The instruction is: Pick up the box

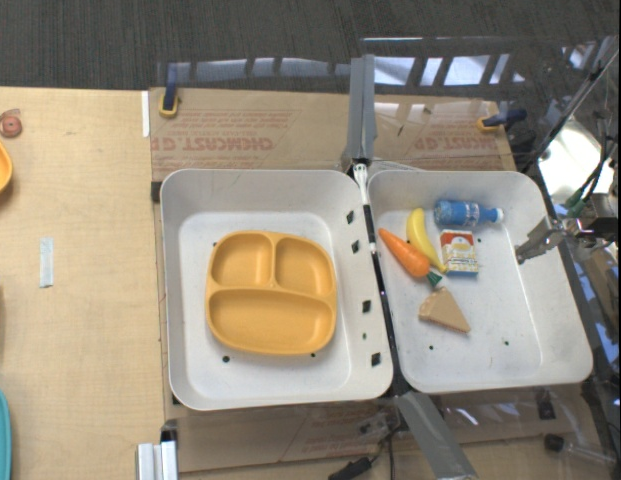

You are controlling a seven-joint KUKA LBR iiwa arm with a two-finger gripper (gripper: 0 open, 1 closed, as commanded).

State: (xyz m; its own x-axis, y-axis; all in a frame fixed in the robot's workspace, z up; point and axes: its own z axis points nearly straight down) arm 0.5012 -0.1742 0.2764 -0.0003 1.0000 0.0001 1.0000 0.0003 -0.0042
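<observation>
While the box [460, 251] lies untouched in your right bin [550, 353], the gripper [535, 244] waits at its three o'clock, jaws slightly parted, holding nothing.

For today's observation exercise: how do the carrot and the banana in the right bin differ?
The carrot is orange and tapers to a point; the banana is yellow and gently curved. The carrot lies on a diagonal, the banana more upright in the view. Both are elongated and lie side by side, left of the box.
</observation>
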